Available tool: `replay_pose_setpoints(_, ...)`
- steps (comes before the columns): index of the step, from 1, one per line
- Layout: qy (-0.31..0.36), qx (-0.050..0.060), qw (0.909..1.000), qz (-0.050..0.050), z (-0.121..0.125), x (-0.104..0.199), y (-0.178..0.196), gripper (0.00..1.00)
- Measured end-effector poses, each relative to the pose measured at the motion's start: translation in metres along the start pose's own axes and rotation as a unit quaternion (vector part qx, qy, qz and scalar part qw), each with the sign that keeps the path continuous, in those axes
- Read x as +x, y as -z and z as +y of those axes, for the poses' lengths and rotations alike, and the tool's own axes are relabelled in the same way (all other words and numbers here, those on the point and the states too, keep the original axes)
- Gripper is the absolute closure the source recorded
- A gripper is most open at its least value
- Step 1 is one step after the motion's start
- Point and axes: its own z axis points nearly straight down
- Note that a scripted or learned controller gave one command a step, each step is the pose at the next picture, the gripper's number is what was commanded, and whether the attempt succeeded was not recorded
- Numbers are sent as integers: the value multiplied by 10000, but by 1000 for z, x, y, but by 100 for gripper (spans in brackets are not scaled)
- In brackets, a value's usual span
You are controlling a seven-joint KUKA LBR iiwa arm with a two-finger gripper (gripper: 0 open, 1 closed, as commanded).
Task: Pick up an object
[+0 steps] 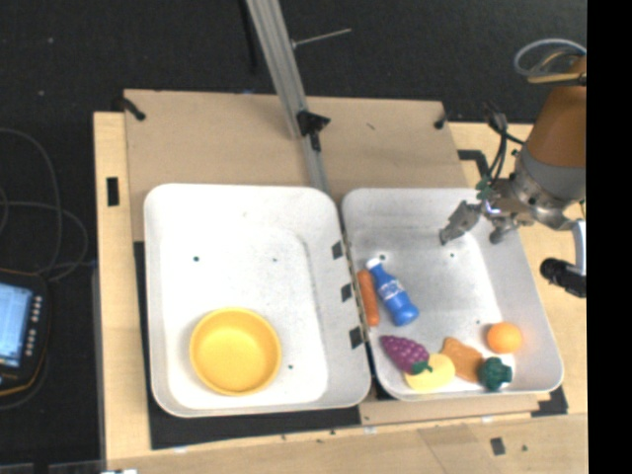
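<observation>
My claw over the right bin, nothing taken yet.

My claw (477,221) hangs spread wide above the right bin's (523,265) upper bare floor, holding nothing. The blue bottle (394,295) lies near the bin's left wall, just beside an orange carrot (367,296). I judge it light, stiff and smooth, likely to roll, so I would pinch across its body's middle.

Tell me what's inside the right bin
The right bin holds a blue bottle beside a carrot, plus grapes, a yellow piece, broccoli and an orange. Whatever lies beneath the clustered toys is hidden.
</observation>
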Motion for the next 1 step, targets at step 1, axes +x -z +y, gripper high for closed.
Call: replay_pose_setpoints(1, 10, 0, 10000, 4, 2, 7, -47, 0)
